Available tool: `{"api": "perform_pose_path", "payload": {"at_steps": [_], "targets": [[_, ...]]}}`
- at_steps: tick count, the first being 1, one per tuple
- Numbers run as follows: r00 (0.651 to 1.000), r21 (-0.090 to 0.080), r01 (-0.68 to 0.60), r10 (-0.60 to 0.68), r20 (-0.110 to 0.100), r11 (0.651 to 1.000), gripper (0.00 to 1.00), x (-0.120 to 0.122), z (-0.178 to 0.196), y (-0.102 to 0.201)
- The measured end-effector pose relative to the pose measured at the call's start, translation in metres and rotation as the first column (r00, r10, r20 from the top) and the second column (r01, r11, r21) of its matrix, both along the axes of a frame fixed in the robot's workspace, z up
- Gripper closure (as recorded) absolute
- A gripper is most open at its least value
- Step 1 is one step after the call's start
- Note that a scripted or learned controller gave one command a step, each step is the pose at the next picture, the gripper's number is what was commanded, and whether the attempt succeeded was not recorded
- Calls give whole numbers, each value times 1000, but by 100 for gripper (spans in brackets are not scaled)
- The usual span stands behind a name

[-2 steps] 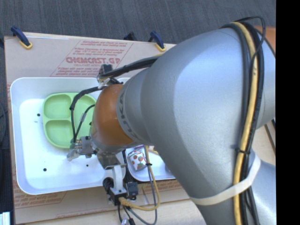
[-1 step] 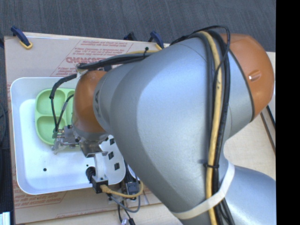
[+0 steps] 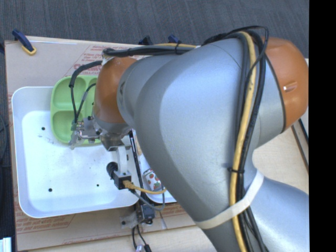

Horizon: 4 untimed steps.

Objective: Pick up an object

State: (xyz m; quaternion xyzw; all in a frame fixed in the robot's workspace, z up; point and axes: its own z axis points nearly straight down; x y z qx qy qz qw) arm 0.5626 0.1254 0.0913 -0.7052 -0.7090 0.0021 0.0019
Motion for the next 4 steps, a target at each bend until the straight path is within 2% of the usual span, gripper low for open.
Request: {"api": "perform_pose_path", "payload": {"at_steps": [1,2,3,4], "targets": [[1000,0,-4,4,-6,1000,0,-51,-1,38],[1000,0,-3,3,0,1000,0,-78,0,-20],[1000,1,-2,2,-6,1000,0,-27,-1,43],[1000,-1,-5,5,-1,1000,0,-87,0,93]]}}
